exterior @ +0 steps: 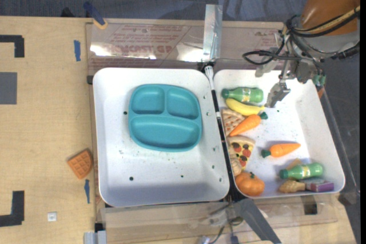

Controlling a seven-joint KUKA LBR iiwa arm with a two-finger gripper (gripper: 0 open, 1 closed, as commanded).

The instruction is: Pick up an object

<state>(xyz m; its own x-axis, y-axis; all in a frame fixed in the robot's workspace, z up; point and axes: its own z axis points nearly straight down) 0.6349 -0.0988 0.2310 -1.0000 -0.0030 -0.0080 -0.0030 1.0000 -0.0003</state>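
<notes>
Toy food fills the right bin point(329, 128): a green bottle point(243, 94) at the top left, a banana point(243, 107) just below it, then a carrot point(247, 124) lying at a slant beside a waffle point(230, 120), and a pizza slice point(240, 151) under those. A second carrot point(281, 150) lies apart near the middle, another green bottle point(302, 171) near the lower right with a purple piece point(320, 186) just beside it, and an orange pumpkin-like piece point(250, 183) at the bottom left. The gripper point(277, 94) hangs over the upper part of this bin, just right of the first bottle, touching nothing; whether its jaws are parted or closed I cannot tell. The left bin point(108, 140) holds a teal divided plate point(166, 117). A waffle piece point(80, 163) lies on the counter point(40, 123).
</notes>
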